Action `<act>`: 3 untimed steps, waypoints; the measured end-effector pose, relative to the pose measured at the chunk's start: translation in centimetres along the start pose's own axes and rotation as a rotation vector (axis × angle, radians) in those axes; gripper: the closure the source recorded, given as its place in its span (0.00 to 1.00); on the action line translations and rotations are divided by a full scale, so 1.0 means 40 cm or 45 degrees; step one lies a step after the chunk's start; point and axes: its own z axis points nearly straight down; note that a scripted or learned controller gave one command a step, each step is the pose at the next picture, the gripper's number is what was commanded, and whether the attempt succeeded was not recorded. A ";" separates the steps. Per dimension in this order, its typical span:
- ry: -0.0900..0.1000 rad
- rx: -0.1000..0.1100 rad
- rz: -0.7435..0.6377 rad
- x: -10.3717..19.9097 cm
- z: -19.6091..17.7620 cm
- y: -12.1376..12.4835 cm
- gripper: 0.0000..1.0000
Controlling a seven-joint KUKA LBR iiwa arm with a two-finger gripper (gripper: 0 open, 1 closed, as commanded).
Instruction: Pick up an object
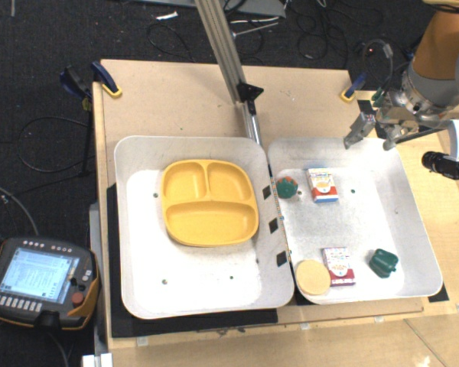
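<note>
While the arm point(442, 48) hangs over the far right corner of the right bin point(413, 228), I read this as the approach step, w/ nothing picked yet. Gripper point(373, 138) sits above the bin's far rim, its two fingers spread apart, roughly half open by my eye, and nothing btwn them. No specific target is named, so any obj in the right bin will do. Nearest to the gripper is a small red-and-white carton point(322, 185), lying flat toward the far side, left of the bin's middle; just left of it, close to the bin's left wall, is a small green-and-orange toy point(287, 187). At the near side I see a second carton point(338, 266) touching a tan round disc point(314, 277) on its left, and a dark green piece point(382, 262) apart to the right. Left bin point(138, 281) holds a yellow divided plate point(209, 202), prob too wide for these fingers. Next move, as I judge it: shift left and nearer over the far carton, line the fingers across its narrow side, then descend. Risk is that a flat carton gives little edge to grip, so fingers may skid off; the pair touching at the near side looks worse, since one could get nudged.
</note>
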 end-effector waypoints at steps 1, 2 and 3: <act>0.000 0.000 0.000 0.000 0.000 0.000 0.00; 0.002 0.007 0.000 0.006 0.161 -0.001 0.00; 0.001 0.006 0.005 -0.005 0.275 -0.013 0.00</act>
